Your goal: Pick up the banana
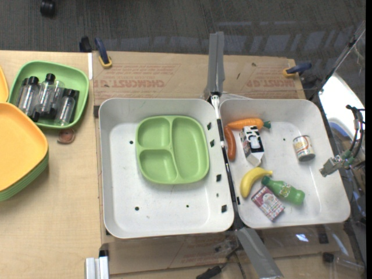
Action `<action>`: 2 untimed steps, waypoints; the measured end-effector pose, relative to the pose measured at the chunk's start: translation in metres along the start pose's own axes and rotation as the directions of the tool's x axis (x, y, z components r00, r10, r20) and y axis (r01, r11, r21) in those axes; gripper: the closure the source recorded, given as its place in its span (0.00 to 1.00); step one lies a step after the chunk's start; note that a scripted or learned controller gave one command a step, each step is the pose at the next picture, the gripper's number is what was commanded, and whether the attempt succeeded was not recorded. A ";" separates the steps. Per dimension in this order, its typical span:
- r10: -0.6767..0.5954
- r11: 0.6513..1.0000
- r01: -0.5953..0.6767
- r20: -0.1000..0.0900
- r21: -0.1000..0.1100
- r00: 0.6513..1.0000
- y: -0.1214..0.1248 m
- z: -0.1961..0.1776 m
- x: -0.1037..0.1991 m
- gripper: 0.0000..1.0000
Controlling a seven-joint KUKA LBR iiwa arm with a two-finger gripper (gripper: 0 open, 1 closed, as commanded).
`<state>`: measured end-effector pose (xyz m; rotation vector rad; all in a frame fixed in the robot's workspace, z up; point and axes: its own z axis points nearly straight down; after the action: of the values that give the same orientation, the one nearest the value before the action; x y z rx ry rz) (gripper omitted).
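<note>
Gripper (333, 166) first: what looks like its grey tip sits at the right rim of the right bin (279, 102), small and partly lost against clutter at the bench edge. I cannot tell whether it is open or closed, and nothing can be seen held in it.

The banana (254, 181) lies well apart from it, at the left side of the same bin near the dividing wall, curved, with its stem end pointing toward a green bottle (283, 191). The bottle's cap end appears to touch the banana, and a pink packet (268, 204) lies just below the bottle. A black-and-white carton (251, 140) sits above the banana.

My reading is that the approach has barely begun. The next move calls for travelling leftward across the bin, then descending over the banana's middle, clear of the bottle.
</note>
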<state>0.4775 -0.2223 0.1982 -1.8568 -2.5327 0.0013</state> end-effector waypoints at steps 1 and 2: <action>-0.083 0.997 0.083 0.002 -0.002 0.997 0.045 -0.018 -0.014 1.00; -0.396 0.918 0.396 0.000 -0.001 0.918 0.000 0.005 0.000 1.00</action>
<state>0.4779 -0.2222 0.1931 -1.3062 -2.8566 -0.0003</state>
